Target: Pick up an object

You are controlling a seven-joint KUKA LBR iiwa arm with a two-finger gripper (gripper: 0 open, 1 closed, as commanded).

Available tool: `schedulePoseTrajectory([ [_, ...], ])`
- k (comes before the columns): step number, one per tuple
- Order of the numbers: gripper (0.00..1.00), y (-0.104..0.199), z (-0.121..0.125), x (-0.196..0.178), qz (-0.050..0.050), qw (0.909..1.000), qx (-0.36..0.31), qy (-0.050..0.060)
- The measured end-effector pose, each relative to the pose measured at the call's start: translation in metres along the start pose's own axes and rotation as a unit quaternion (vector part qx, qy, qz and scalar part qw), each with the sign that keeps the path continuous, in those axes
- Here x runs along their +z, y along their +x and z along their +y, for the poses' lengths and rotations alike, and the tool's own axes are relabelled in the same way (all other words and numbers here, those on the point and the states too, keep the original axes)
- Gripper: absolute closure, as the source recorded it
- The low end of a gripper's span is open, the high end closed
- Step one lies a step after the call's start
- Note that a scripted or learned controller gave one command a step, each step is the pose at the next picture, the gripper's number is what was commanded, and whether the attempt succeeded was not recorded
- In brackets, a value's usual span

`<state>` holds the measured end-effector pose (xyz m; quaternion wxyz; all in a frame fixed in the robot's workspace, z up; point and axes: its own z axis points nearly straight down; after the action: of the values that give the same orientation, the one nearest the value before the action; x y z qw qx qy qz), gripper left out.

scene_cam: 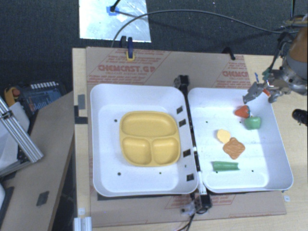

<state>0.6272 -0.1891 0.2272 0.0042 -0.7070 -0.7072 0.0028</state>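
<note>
The bench (159,61) carries two bins: the left bin (103,129) holds a yellow tray (147,137); the right bin (269,167) holds a green stick (225,166), brown cookie (234,148), green ball (253,123), yellow piece (223,136) and red piece (242,111). The gripper (262,94) hovers above the red piece, fingers apart, holding nothing.

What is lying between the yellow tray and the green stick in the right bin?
In the camera view, only bare bin floor and the two bins' adjoining rims lie between the yellow tray and the green stick.
</note>
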Motion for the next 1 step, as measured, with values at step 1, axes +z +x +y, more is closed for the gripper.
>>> schedulePoseTrajectory([
  [1, 0.0, 0.0006, 0.0026, -0.0074, -0.001, 1.0, -0.001, -0.006],
])
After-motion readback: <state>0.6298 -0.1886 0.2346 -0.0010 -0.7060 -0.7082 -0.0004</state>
